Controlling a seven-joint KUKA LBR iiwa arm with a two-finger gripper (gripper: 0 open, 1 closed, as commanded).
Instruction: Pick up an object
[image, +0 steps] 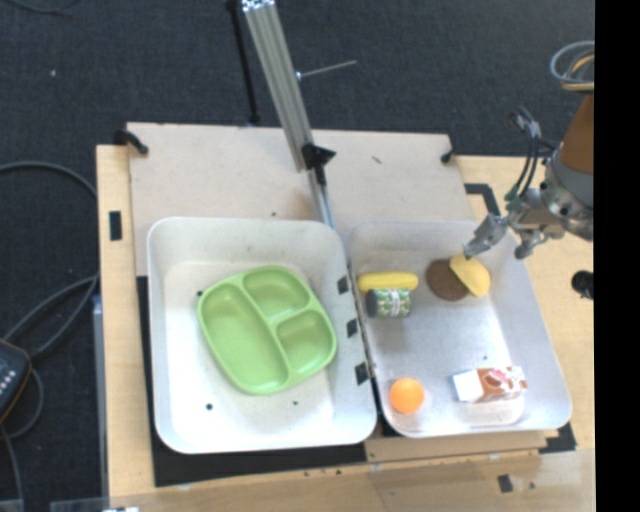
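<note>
Two white bins sit on the desk (120, 300). Left bin (170, 400) holds a green divided plate (267, 327). Right bin (530, 330) holds a yellow-lidded jar (389, 294) with an unreadable label, an orange ball (406, 395), a brown-and-yellow toy (459, 278) and a small carton (490, 384), print illegible. Above the toy, the claw (488, 236); its grip I cannot tell.

Two bins sit side by side on the worktop (120, 300); the left bin (165, 400) holds a divided plate (266, 328) near its centre. In the right bin (535, 330), a jar (388, 295) lies by the left wall, a round piece with a wedge (459, 278) touching it sits toward the rear, and a ball (407, 396) and a carton (489, 384) lie along the front. The tool (487, 238) is above the right bin's rear edge, just behind the wedge.
</note>
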